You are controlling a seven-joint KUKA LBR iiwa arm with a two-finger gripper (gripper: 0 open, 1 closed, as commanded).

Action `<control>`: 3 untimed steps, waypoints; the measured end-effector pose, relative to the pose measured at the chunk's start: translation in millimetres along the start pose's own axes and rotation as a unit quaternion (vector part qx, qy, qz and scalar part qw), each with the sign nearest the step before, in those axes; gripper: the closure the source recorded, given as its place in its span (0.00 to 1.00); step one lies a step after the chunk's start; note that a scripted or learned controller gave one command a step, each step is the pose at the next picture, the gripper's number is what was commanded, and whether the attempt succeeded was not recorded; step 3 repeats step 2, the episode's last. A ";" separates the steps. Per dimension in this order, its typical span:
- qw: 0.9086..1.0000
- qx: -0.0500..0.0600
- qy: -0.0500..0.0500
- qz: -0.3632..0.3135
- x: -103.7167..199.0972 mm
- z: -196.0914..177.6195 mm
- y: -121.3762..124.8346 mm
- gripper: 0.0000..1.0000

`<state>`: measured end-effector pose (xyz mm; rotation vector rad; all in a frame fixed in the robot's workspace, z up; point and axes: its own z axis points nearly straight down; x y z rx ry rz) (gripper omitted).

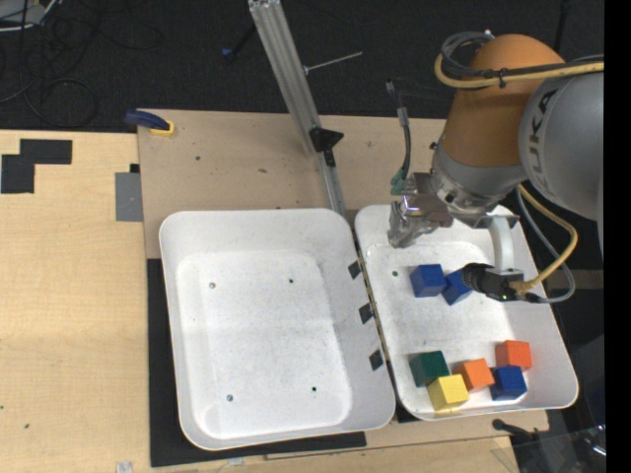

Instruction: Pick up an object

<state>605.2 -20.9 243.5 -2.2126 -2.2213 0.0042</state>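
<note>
Overhead, we see the gripper (406, 227) hanging above the far end of the right bin (558, 387); how its jaws stand, we cannot tell.
We count seven blocks there (all squat, no long axis): two blue blocks (428, 280) touching mid-bin, then near: green (429, 366), yellow (449, 390), orange (477, 372), red (514, 354), blue (509, 381).

I can't make out the gripper (406, 227) fingers against the right bin (552, 387). The arm (513, 106) runs off the right edge. 1 blue block (456, 289) sits partly behind a black fitting (485, 280).
</note>
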 end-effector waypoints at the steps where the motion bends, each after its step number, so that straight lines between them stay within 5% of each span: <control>1: 1.000 0.000 0.000 0.000 47.9 14.5 -23.9 1.00; 2: 1.000 0.000 0.000 0.000 99.4 24.5 -43.3 1.00; 3: 1.000 0.000 0.000 0.000 99.4 24.5 -43.3 1.00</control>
